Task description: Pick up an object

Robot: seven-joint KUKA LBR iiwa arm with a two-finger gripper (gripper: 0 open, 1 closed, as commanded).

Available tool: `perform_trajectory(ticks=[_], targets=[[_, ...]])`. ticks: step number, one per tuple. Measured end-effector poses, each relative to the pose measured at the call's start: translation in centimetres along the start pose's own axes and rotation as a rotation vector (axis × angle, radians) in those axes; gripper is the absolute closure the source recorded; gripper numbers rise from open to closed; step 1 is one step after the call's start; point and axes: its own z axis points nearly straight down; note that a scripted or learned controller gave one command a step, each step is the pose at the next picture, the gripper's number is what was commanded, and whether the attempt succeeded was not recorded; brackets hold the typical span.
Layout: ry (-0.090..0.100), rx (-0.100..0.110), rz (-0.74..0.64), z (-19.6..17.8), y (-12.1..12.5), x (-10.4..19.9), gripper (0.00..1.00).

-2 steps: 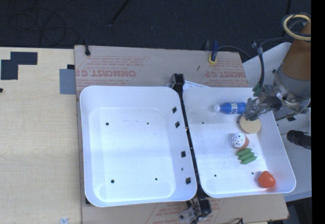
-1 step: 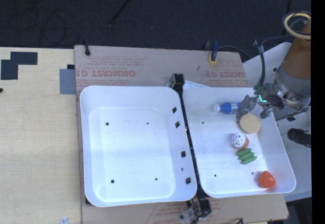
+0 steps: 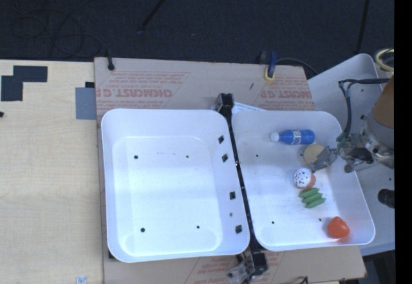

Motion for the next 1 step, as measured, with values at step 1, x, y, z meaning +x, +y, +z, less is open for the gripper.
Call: perform_trajectory(ticks=[1], targets=[[-0.003, -0.017, -0.009, -4.93, 7.93, 0.16, 0.0]])
